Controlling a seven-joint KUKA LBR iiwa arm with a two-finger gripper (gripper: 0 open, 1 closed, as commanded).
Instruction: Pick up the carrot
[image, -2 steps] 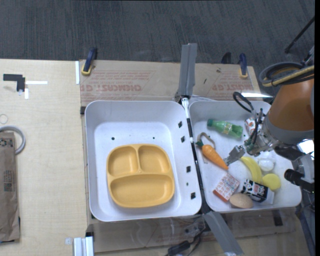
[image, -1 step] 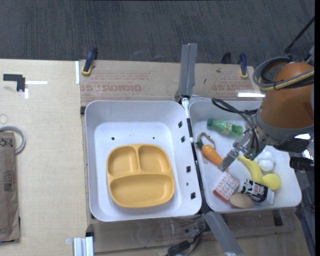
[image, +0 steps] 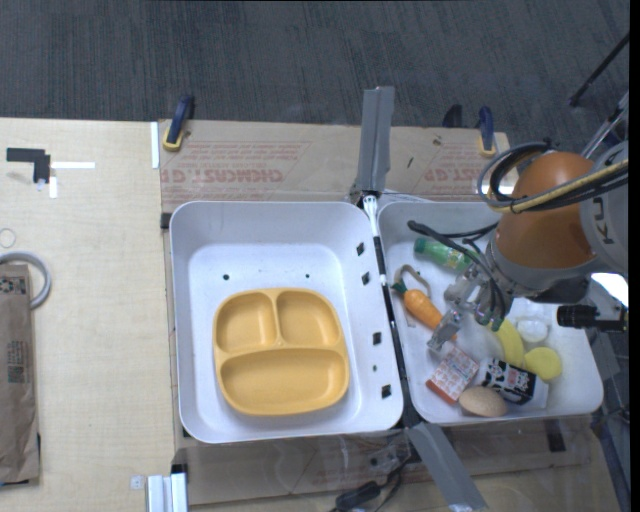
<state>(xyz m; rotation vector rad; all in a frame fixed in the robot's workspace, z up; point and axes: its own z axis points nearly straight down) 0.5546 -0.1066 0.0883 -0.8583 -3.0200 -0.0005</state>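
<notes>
At the near edge of the right bin, a tan rounded lump and a flat printed packet are lying by a dark-labelled pack and two glossy yellow pieces. Just beyond, the gripper is hanging low over the clutter; whether its fingers are open or closed I cannot tell. The carrot, smooth, tapered and orange, is lying just left of it, near the bin's left wall. A good grasp would, I judge, straddle the carrot across its thick middle, clear of the wall. Farther off, a green bottle is lying. The left bin is holding a matte yellow divided plate.
</notes>
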